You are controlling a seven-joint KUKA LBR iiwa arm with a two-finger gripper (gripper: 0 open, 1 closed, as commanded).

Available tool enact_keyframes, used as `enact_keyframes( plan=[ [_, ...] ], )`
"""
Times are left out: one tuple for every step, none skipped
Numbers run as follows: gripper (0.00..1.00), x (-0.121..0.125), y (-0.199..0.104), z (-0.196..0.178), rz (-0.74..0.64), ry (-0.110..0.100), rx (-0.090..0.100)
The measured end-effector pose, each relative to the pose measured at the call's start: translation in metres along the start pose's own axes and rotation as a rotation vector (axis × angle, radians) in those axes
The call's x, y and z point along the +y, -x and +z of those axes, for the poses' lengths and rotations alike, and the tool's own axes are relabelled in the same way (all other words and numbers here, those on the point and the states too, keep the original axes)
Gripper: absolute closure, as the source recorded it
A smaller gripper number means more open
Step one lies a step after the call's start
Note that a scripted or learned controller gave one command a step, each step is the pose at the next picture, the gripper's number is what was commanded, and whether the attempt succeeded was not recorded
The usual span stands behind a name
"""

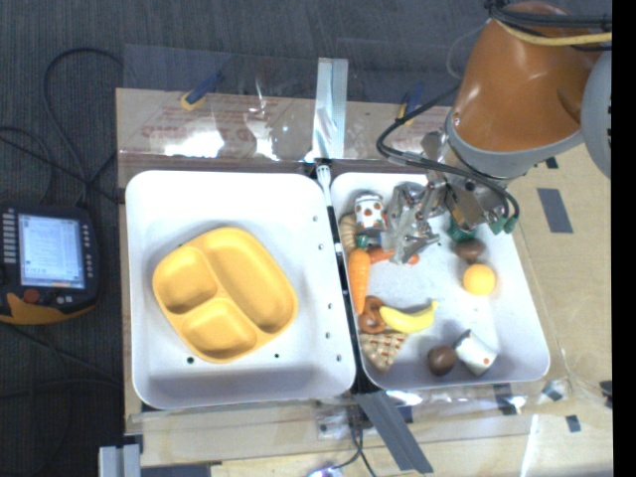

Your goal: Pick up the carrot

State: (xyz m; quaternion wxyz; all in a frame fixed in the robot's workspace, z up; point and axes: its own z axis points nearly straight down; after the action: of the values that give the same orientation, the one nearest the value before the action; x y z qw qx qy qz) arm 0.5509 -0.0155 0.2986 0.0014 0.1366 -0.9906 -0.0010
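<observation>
Hovering over the right bin (517, 296), the gripper (409, 235) hangs just right of the carrot (359, 278), which lies along the bin's left wall above a banana (407, 316). Whether its fingers are apart or together, I cannot tell. A yellow tray (224, 291) sits in the left bin (149, 366).

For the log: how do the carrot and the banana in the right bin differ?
The carrot is orange; the banana is yellow. The carrot lies lengthwise against the bin's left wall; the banana lies crosswise, nearer the middle. The carrot looks straight and tapered; the banana is curved. Both are toy foods lying flat in the right bin, neither between the pincer fingers.
</observation>
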Motion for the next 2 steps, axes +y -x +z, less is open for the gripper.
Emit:
enact_keyframes(
  plan=[
    [1.0,0.03,-0.03,0.01,-0.091,-0.001,0.001],
    [1.0,-0.006,-0.008,-0.073,-0.112,-0.005,-0.007]
  ],
)
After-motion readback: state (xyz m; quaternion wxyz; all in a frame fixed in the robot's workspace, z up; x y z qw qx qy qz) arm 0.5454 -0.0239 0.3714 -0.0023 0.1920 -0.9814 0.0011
